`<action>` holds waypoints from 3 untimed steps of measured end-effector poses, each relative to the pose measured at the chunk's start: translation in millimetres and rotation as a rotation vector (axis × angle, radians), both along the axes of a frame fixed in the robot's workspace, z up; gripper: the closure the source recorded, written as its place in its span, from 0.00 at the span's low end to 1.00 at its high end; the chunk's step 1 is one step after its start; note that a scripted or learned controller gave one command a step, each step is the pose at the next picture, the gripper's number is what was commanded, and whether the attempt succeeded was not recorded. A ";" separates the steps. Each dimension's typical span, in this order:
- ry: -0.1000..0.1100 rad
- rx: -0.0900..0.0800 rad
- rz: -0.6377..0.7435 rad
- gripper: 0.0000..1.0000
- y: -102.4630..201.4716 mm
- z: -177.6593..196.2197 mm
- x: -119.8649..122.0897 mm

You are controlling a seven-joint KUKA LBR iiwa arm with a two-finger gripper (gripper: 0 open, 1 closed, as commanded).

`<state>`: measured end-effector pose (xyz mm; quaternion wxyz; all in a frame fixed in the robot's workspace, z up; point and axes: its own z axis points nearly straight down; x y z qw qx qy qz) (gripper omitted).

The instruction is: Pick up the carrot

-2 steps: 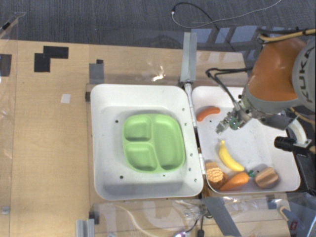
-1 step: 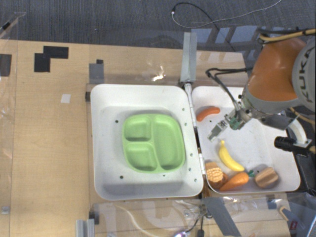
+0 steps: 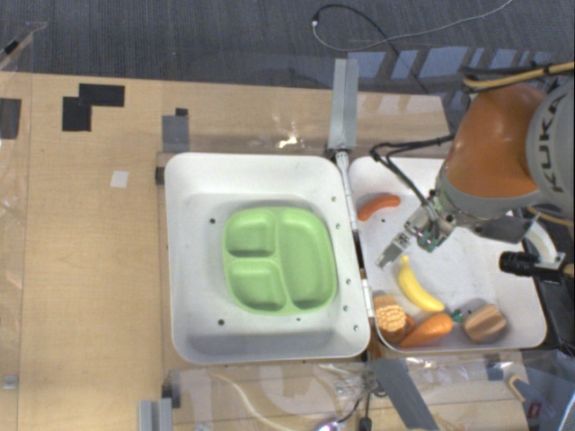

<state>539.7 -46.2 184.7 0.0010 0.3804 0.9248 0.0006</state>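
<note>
The arm (image 3: 503,151) is cut off by the right edge and hides the right bin's (image 3: 539,326) upper right part. The end effector (image 3: 409,241) is too small and blurred to tell how its fingers stand. The carrot's (image 3: 429,329) left end lies partly behind a tan item (image 3: 390,313) too indistinct to name

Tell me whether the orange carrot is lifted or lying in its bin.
Lying in the bin: the orange carrot rests on the right white bin's floor.
</note>
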 end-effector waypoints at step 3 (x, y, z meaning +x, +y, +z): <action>-0.003 -0.003 0.883 0.00 -20.2 0.9 -1.8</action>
